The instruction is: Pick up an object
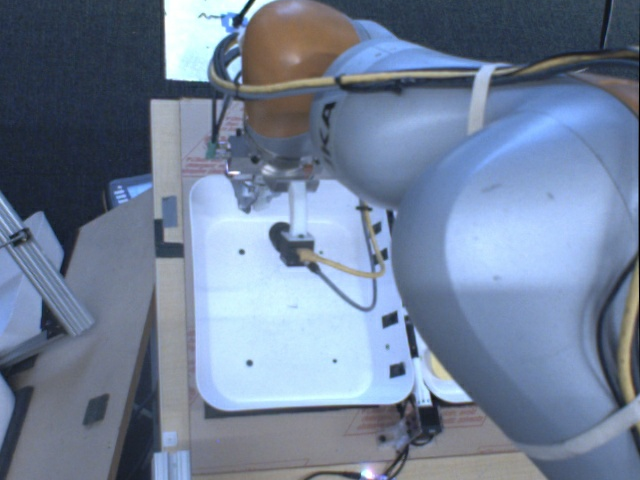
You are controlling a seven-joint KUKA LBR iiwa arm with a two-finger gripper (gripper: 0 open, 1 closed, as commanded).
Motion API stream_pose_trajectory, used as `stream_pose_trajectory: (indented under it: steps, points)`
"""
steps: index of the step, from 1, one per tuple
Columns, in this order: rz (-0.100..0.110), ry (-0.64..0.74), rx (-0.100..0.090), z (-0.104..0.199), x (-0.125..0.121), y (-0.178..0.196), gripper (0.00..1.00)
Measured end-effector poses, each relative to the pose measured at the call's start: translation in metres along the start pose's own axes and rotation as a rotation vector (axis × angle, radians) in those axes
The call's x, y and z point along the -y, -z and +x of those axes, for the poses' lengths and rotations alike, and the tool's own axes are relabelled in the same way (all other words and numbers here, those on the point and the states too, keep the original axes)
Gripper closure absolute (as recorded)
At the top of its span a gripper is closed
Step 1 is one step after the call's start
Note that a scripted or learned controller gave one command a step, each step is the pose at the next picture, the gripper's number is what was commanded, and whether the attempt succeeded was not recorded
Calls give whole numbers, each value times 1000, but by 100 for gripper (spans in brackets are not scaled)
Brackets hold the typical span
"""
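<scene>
**My gripper low over the far left corner of the left bin**

My gripper hangs over the far left corner of the left bin, close to its white floor and just inside the far rim. From this angle I cannot tell whether it is open or closed, and I see nothing held in it. Above it sits my orange band, and behind that my grey arm sweeps in from the right and covers most of the right side of the scene.

The floor of the left bin bears a few small dark dots, spread well apart. A row of small black tabs runs along its right rim.

The right bin shows as a narrow strip under my arm, near the left bin's near right corner. In that strip lies a pale yellow-rimmed thing, mostly hidden; I cannot tell what it is. It is well apart from my gripper.

The bench carries faint red print along its far and near edges, too small to read. A white sheet hangs at the far side with a blue scribble on it, also unreadable. A dark mark on my wrist casing is too skewed to make out. An aluminium rail leans at the far left.
</scene>
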State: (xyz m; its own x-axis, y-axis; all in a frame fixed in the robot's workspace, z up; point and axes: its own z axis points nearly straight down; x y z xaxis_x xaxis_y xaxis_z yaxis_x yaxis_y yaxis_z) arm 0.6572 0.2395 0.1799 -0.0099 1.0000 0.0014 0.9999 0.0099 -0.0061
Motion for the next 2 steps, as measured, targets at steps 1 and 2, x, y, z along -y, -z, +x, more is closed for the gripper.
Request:
stream_pose_trajectory:
  steps: [1, 2]
  points:
    - [0, -10, 2, -5, 38, -71, 100]
    - [-27, -7, -4, -9, -15, 111, 100]
